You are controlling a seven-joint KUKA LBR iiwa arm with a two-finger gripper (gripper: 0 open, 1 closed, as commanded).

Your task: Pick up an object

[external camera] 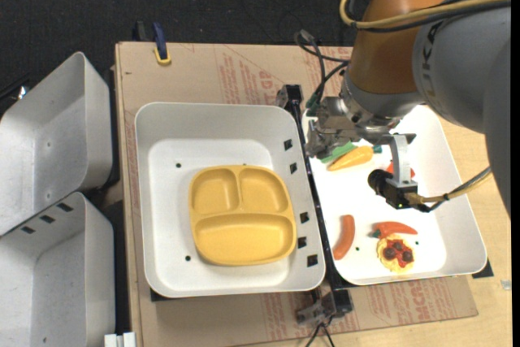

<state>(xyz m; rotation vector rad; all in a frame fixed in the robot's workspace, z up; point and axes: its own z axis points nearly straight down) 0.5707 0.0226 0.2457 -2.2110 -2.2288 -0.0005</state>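
— Where's the carrot?
— Just beneath my jaws, in the right bin; whether they're open I cannot tell; the bin wall sits close beside, so I might clip it.

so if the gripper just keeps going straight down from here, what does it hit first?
Most likely the toy carrot, lying directly under the gripper in the right bin. Depth is hard to judge from this slant, so it may instead meet the bin floor beside it.

Two white bins, one yellow tray, one carrot, one sausage, one mini pizza (toy food).
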